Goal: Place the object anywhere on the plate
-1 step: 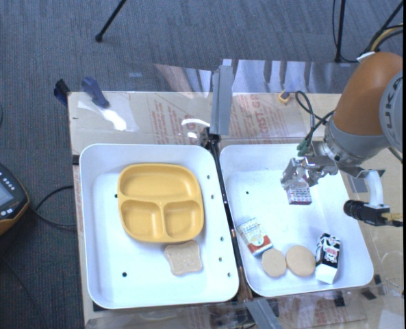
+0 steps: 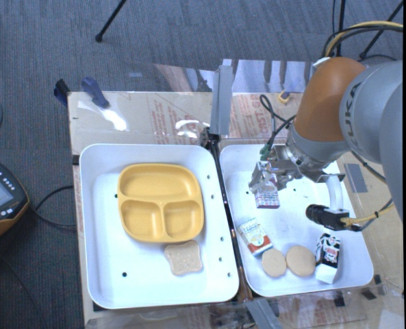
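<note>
Pincer point(image 2: 266, 181) near right bin's point(image 2: 364, 269) centre

— Where is the grey KUKA arm with the orange band point(image 2: 333, 101) sitting?
— It is reaching in from the right, wrist bending down and leftward.
— And the two-finger metal gripper point(image 2: 265, 184)?
— It is pointing downward, left of the wrist.

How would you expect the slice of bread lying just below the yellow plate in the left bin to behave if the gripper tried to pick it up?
The bread slice lies flat on the left bin floor, so its thin edge probably gives fingers little to grip. It looks light for its size and unlikely to roll. Whether it is soft or rigid cannot be told; it touches the yellow plate, so a push might nudge that.
</note>
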{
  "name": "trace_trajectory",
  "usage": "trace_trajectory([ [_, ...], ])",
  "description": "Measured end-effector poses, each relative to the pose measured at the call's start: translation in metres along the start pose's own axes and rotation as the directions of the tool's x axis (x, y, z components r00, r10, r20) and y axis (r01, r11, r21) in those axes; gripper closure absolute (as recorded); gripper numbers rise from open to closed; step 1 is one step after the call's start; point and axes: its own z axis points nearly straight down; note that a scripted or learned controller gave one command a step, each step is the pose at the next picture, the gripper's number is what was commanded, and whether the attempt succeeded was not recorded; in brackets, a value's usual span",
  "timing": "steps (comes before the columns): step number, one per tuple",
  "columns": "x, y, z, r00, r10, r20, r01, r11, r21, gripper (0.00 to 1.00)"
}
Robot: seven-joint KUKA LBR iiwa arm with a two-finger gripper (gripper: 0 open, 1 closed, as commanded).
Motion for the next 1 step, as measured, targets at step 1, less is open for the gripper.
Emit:
trace_trajectory([
  [1, 0.0756, 0.0152, -0.0006, 1.000, 0.000, 0.001, 0.000, 1.000, -0.001, 1.00],
])
